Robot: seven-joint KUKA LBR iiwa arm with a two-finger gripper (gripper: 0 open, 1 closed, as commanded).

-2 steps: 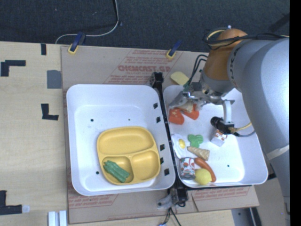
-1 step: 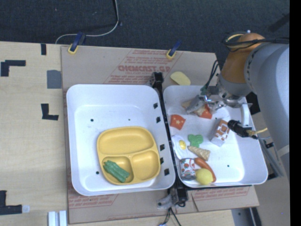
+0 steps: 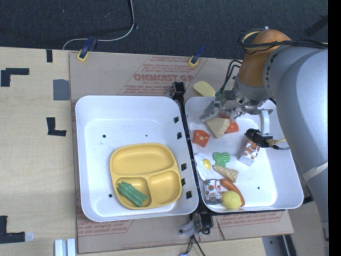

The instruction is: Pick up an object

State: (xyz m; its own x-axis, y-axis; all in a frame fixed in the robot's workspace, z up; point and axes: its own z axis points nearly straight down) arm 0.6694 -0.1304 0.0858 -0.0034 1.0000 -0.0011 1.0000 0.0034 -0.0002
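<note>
My gripper [image 3: 224, 108] hangs low over the far part of the right bin [image 3: 272, 191], at the end of the grey arm with the orange band. Just below it lies a tan wedge [image 3: 217, 127] with a small orange-red piece [image 3: 232, 126] beside it. Nothing is visibly held. Further toys in this bin: a red fruit [image 3: 201, 137], a green piece [image 3: 221, 157], a fried egg [image 3: 206, 164], a pale cone-shaped slice [image 3: 225, 172], a carrot [image 3: 233, 187], a lemon [image 3: 231, 199], a small can [image 3: 212, 190] and a little carton [image 3: 249, 152].
The left bin [image 3: 101, 127] holds a yellow divided plate [image 3: 146, 167] with a green pod [image 3: 131, 193] in its near-left compartment. A pale yellow piece [image 3: 203, 88] lies at the right bin's far rim. The arm's bulk covers the right side.
</note>
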